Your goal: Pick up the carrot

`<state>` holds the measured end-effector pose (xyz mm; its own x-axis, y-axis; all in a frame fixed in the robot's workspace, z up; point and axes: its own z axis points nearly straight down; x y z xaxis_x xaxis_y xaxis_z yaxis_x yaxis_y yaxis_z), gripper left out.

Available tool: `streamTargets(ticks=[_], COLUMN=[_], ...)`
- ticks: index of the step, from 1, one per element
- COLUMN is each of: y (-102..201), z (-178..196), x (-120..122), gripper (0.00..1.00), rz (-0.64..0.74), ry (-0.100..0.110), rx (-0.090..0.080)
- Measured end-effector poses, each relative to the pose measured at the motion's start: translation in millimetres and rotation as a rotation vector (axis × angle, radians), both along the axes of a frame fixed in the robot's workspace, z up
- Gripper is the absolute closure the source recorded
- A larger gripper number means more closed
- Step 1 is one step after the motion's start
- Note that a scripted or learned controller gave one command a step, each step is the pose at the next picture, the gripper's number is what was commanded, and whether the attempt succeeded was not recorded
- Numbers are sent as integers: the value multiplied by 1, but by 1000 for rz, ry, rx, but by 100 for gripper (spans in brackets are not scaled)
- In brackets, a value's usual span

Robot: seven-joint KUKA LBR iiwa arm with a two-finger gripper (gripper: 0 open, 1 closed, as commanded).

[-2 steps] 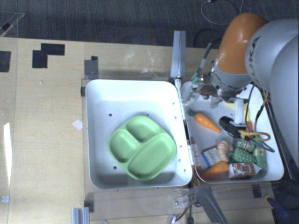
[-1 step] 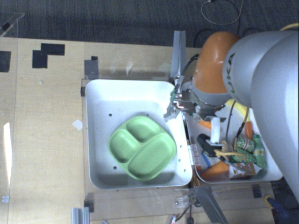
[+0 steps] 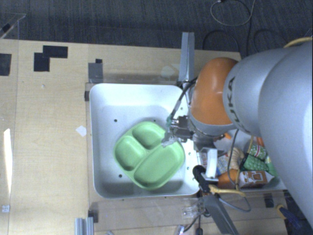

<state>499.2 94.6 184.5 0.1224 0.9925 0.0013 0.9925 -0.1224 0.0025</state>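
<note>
Left bin [image 3: 102,146], on the pale tabletop [image 3: 49,131]: holds a green divided plate [image 3: 149,154], three compartments, tilted in plan, lying just left of and below the pincer [image 3: 172,131]. Pincer body sits at the plate's upper right rim; whether it touches the plate cannot be told. State of the pincer: cannot tell, the wrist and the orange band [image 3: 211,99] cover it from above.

Right of the pincer, right bin: clutter of packets, incl. a green carton [image 3: 257,153] and a brown box [image 3: 253,178]. An orange shape [image 3: 230,179] low among them, down and right of the pincer, is probably the carrot; only a sliver shows, its long axis unreadable.

Judgement on the step: the pincer must cross to the right bin, come down clear of the packets, and close across the carrot's narrow width.

Hidden: most of the right bin under the grey arm [image 3: 279,111]
</note>
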Motion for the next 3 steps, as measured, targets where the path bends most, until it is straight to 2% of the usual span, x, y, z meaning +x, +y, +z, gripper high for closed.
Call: streamTargets(ticks=[1, 2, 3], y=[-6, 27, 58], z=[104, 4, -72], x=[40, 52, 37], gripper=[0, 0, 0], rz=[-27, -9, 51], ry=[-2, 2, -28], rx=[0, 0, 5])
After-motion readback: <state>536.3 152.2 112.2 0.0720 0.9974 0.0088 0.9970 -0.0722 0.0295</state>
